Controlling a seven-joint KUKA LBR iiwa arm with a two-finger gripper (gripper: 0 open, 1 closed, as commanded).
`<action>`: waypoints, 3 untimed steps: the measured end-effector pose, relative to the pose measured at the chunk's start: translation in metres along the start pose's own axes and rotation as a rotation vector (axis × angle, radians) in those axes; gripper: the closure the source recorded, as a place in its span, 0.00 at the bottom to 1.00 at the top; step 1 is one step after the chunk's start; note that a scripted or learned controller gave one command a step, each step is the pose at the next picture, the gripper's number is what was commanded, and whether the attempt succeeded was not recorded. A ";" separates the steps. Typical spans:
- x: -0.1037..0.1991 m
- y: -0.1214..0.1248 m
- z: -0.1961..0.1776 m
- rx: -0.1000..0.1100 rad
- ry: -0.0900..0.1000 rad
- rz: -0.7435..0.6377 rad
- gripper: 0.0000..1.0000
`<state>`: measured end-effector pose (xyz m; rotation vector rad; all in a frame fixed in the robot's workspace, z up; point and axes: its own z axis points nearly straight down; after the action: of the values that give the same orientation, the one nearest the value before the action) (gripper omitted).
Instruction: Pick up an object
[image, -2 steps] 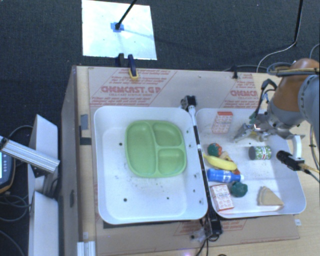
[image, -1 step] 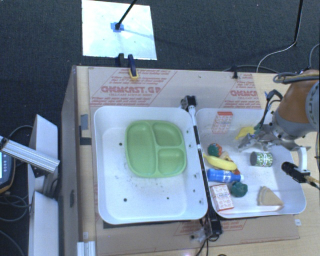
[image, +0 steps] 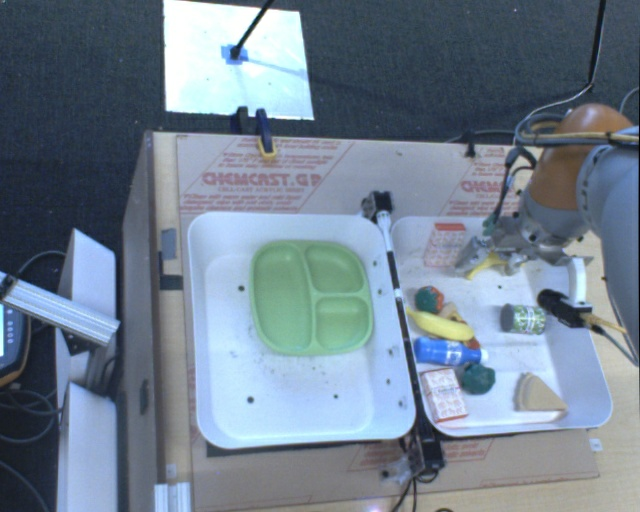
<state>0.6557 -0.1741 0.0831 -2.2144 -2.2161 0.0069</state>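
My gripper (image: 489, 258) hangs low over the far part of the right bin (image: 590, 375). A small yellow object (image: 485, 268) shows right at its tip; I cannot tell whether it is held or lying beneath. Closer to the front of this bin lie a banana (image: 440, 325), a blue bottle (image: 447, 352), a green and red toy (image: 429, 298), a dark green lump (image: 478, 377), a small can (image: 523, 319), a tan wedge (image: 540, 393) and a red-printed box (image: 443, 393).
A red-printed card (image: 447, 243) lies at the right bin's far left corner. The left bin (image: 225, 400) holds a green divided plate (image: 310, 298). A raised rim (image: 398, 320) separates the two bins.
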 end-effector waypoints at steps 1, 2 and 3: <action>-0.001 -0.001 -0.010 0.002 -0.002 -0.002 1.00; 0.101 -0.010 -0.128 -0.016 -0.002 -0.005 1.00; 0.099 -0.011 -0.126 -0.012 -0.003 -0.003 0.00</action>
<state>0.6461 -0.0754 0.2097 -2.2189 -2.2268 -0.0035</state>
